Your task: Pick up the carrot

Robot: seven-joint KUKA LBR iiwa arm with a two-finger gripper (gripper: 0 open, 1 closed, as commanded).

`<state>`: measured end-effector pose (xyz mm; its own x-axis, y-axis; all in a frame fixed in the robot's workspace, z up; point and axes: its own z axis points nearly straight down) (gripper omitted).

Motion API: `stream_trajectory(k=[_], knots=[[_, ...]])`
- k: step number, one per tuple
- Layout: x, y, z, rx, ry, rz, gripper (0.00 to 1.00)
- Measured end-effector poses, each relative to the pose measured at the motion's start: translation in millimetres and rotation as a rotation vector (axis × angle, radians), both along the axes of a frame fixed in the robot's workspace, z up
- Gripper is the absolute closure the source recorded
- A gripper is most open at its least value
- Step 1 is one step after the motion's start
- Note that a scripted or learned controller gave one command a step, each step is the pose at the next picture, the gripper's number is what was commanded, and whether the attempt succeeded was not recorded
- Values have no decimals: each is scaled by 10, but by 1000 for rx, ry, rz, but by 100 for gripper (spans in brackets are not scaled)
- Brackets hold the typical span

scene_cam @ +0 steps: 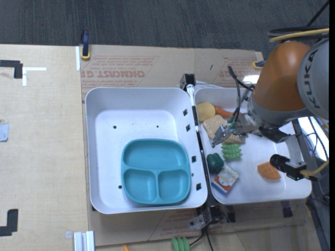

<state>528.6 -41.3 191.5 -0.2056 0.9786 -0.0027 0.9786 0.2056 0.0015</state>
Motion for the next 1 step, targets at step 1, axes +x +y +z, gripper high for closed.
stream_trajectory(k=[1], knots=[[-505, 509, -5, 2, 5, 122, 0]])
